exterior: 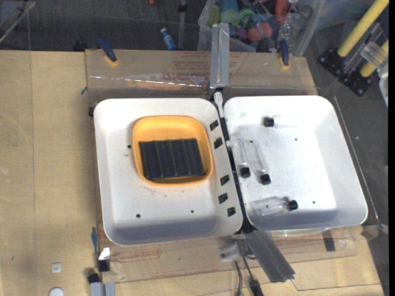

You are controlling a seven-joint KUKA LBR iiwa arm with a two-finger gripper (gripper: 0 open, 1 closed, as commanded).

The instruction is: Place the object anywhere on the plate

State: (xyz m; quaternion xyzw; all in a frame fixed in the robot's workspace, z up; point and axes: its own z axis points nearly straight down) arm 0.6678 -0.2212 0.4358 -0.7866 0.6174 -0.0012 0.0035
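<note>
Fig.: I read the task as done or nearly so: one dark ribbed object (171, 158) lies flat on the single orange plate (143, 130), left-centre of frame, in the left of two white bins (117, 214). Right bin (321, 165) holds approx. three clear black-capped vials (271, 207). Gripper state: can't tell.

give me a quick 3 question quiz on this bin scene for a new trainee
1. True or false: the dark ridged object lies on the orange plate.
2. Which bin holds the plate? A) left bin B) right bin
3. Fill in: the clear tubes with black caps lie in the ____ bin.

Key: 1 true; 2 A; 3 right
</note>
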